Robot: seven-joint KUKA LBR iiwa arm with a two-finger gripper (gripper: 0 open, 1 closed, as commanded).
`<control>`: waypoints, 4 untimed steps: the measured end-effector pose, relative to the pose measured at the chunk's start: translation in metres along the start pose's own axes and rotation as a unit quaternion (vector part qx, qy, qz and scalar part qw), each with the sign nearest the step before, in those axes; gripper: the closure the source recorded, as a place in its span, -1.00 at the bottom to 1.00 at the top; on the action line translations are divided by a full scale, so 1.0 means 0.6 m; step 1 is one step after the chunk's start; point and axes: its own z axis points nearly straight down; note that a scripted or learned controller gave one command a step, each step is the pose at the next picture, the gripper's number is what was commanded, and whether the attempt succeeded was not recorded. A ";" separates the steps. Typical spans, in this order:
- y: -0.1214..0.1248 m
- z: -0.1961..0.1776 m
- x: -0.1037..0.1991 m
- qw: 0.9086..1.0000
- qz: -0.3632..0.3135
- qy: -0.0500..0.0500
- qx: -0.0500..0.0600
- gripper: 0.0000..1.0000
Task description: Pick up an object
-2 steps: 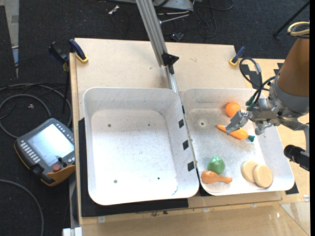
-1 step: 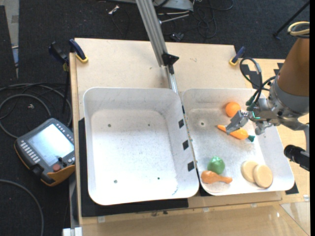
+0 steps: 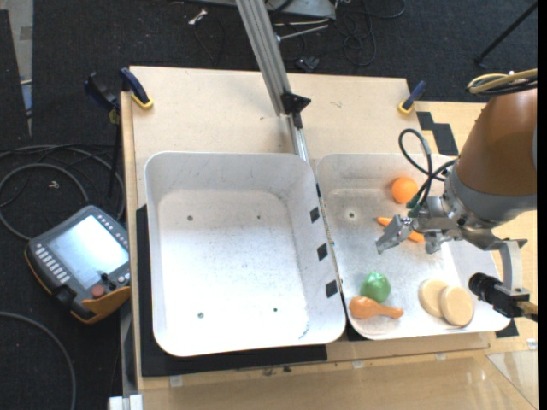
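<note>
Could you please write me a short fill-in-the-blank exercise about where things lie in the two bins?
1. All the loose objects lie in the ___ bin of the camera view.
2. The orange ball lies nearer the ___ edge of that bin.
3. The green ball touches the ___-coloured pear-shaped piece in front of it.
4. The gripper hangs above the ___ bin.

Missing words: right; far; orange; right
</note>
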 end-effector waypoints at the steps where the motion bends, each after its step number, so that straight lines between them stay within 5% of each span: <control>1: 0.004 0.073 0.000 1.000 0.000 0.000 -0.001 -1.00; 2: -0.012 0.155 -0.004 1.000 0.000 0.000 0.000 -1.00; 3: -0.009 0.133 -0.004 1.000 0.000 0.000 -0.004 1.00; 4: -0.006 0.031 -0.014 1.000 -0.002 -0.001 -0.007 1.00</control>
